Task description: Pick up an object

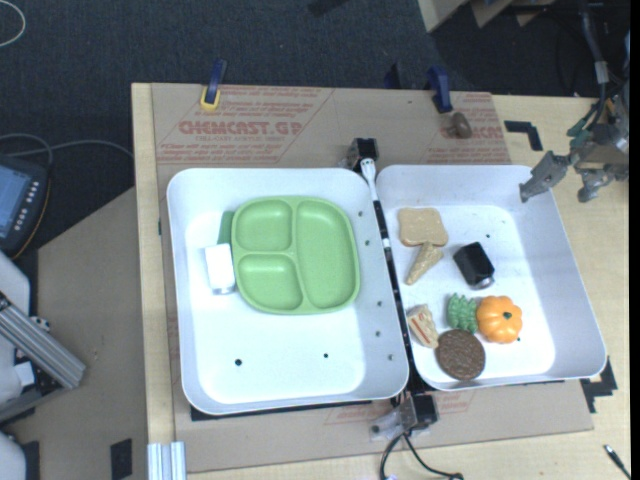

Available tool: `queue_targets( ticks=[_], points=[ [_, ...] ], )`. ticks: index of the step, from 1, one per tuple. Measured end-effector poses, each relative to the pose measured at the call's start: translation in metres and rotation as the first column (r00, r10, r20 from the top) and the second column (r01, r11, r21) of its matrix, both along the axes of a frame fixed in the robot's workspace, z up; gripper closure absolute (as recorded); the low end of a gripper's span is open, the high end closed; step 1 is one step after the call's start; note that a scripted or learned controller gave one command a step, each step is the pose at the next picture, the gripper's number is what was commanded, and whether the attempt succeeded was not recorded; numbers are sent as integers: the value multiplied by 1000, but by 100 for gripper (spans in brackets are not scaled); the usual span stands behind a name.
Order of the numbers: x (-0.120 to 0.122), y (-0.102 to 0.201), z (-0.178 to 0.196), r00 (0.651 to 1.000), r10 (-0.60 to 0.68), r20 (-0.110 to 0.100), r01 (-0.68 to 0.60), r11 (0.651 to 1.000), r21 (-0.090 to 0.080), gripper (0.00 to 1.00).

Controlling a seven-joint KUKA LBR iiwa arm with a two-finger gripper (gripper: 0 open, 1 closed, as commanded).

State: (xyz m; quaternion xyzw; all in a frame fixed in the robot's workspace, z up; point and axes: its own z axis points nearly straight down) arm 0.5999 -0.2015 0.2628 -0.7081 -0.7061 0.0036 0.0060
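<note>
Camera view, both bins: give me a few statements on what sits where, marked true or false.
1. The green divided plate lies in the left bin. True.
2. The pumpkin sits in the left bin. False: it is in the right bin, beside the broccoli.
3. The end effector is at the right bin's upper right corner, away from the food items. True.
4. The black block rests on the green divided plate. False: it lies on the right bin's floor, right of the bread slice.
5. The brown round cookie is near the right bin's front edge. True.
</note>
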Motion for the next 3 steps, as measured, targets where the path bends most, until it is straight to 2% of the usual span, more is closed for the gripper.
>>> queue_targets(
  ticks=[1, 2, 3],
  points=[
    [2, 1, 8, 1000, 3, 13, -3, 1000, -3, 0],
    [10, -4, -49, 1000, 3, 8, -3, 1000, -2, 0],
    [5, -8, -103, 1000, 3, 8, -3, 1000, -2, 0]
  ],
)
